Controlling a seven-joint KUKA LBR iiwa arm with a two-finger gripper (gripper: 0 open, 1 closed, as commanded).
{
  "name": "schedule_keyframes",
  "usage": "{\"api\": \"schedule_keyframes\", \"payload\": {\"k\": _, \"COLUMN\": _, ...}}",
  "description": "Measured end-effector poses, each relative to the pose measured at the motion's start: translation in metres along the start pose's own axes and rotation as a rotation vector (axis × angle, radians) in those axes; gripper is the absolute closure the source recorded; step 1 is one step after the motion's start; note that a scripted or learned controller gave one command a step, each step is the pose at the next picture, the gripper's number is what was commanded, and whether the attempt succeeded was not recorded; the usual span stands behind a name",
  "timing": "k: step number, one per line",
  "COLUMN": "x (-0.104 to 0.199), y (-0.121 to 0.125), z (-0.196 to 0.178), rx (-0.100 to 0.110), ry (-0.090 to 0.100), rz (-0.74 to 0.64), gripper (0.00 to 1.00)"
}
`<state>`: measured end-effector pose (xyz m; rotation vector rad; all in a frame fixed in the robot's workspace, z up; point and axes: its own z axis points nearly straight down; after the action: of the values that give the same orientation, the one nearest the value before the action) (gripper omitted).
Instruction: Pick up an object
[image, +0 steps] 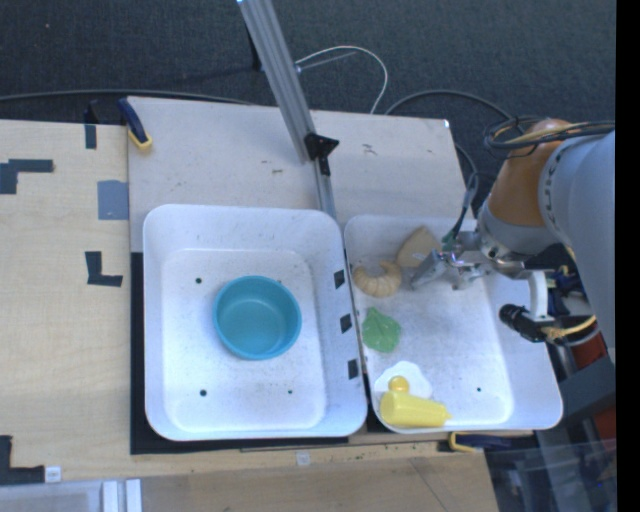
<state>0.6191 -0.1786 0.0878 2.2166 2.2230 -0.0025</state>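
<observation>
In the right bin (520, 400), my gripper (424, 272) hangs low over the far part. Its tip sits just right of a tan croissant-like piece (377, 281) and just below a beige lump (415, 245). I cannot tell whether it touches either one. A green leafy piece (381, 330) lies below the croissant. Near the front wall lie a yellow object (412, 409) and a white fried-egg piece (400, 382) with a yellow centre. A blue bowl (258, 317) stands in the left bin (175, 400).
A slanted metal pole (290, 90) rises from a clamp behind the wall shared by the two bins. Cables (350, 60) trail across the dark floor behind the bench. The grey arm with its orange band (525, 190) crosses the right bin's right rim.
</observation>
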Motion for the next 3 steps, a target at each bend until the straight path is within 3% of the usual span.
{"api": "schedule_keyframes", "payload": {"k": 1, "x": 0.001, "y": 0.000, "z": -0.011, "rx": 0.001, "ry": 0.001, "rz": -0.001, "gripper": 1.00}}
{"api": "schedule_keyframes", "payload": {"k": 3, "x": -0.007, "y": -0.001, "z": -0.104, "rx": -0.003, "ry": 0.001, "rz": 0.001, "gripper": 1.00}}
